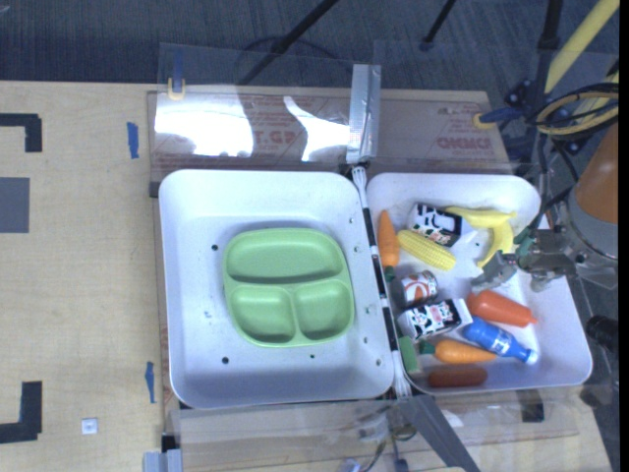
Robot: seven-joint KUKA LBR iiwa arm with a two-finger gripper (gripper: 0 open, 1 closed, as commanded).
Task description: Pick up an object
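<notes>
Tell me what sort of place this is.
Probably a robotics lab picking bench: two white bins on a plywood bench, toy food such as a corn cob and blue bottle, tripod legs behind.

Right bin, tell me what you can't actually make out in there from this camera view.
- Gripper: small and blurred over the right bin; its grip can't be judged.
- Arm: cut off by the right edge.
- Dark red item: low against the bin's near wall; identity unclear.
- Black-and-white cartons: print too small to read.
</notes>
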